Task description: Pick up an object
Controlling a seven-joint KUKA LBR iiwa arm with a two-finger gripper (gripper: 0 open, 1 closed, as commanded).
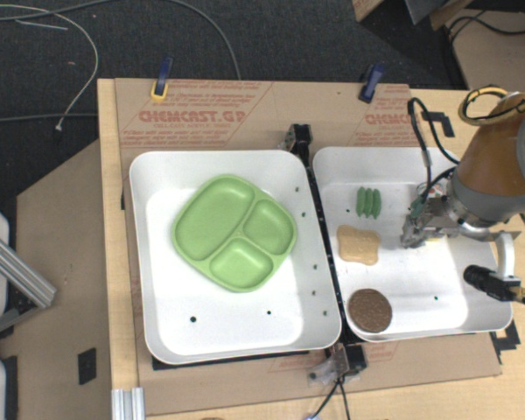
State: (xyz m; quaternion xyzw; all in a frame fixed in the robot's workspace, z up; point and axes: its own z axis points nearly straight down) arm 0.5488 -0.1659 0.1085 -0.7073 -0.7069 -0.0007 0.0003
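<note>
We can read "CHEMCAST GP" in red print on the brown sheet (245,112) covering the counter (109,261), repeated at the right but partly hidden there. The left bin (157,322) holds a green divided plate (234,232). In the right bin (420,318) we've got a green ridged piece (368,203), a tan slice (359,246) just below it and a brown round patty (369,310) near the front rim. The tool (416,226) sits low just right of the tan slice; can't tell how its grip stands.

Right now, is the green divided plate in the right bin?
No, the green divided plate lies in the left bin.
</note>
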